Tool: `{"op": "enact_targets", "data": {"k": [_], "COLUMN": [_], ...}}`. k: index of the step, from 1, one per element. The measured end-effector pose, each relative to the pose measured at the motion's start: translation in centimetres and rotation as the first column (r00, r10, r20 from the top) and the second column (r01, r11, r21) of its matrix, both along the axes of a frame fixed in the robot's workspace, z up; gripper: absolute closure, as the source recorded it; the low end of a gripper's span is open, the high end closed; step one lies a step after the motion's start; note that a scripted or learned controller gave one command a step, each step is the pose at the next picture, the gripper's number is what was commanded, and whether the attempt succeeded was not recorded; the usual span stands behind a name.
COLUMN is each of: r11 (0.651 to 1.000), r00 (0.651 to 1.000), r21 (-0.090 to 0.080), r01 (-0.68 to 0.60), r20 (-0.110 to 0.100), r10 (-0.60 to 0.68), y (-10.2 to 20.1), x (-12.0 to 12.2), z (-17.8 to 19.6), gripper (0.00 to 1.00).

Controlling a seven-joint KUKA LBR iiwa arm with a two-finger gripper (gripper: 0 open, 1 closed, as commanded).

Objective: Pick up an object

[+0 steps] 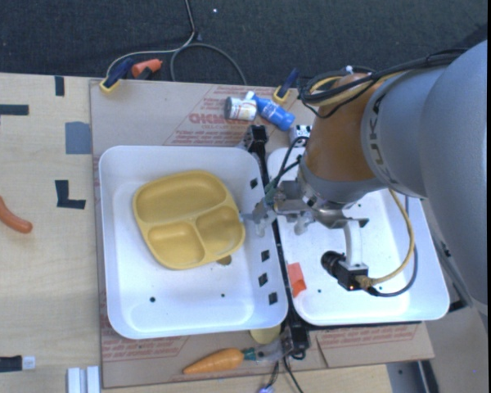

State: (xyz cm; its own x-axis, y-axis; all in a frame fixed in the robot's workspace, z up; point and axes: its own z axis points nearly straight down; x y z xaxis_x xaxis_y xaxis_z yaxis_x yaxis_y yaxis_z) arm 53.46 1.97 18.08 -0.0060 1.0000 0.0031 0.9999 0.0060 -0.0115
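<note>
A yellow divided plate (pixel 188 218) lies tilted in the left white bin (pixel 131 301). A small brown thing (pixel 223 260) peeks out from under the plate's lower right edge. My gripper (pixel 260 214) hangs below the grey and orange wrist (pixel 344 150), over the rim between the two bins and just right of the plate's edge. A small red-orange piece (pixel 295 278) lies near the left wall of the right bin (pixel 409 301). The arm hides much of the right bin.
A black cable with a connector (pixel 348 270) loops over the right bin. Behind the bins lie a white and blue bottle (pixel 260 107) and clamps (pixel 131 70). A carrot (pixel 213 360) lies on the front board, and a sausage (pixel 11 214) on the far left bench.
</note>
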Motion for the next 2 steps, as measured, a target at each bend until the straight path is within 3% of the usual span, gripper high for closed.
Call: {"op": "enact_targets", "data": {"k": [1, 2], "r11": [1.000, 1.000], "r00": [1.000, 1.000], "r21": [-0.006, -0.010], "r01": [0.012, 0.009], "r20": [0.007, 0.025], "r10": [-0.012, -0.009], "y": [-6.5, -14.1], "x": [-3.1, 5.9], "z": [0.3, 8.2], "gripper": [0.00, 0.00]}}
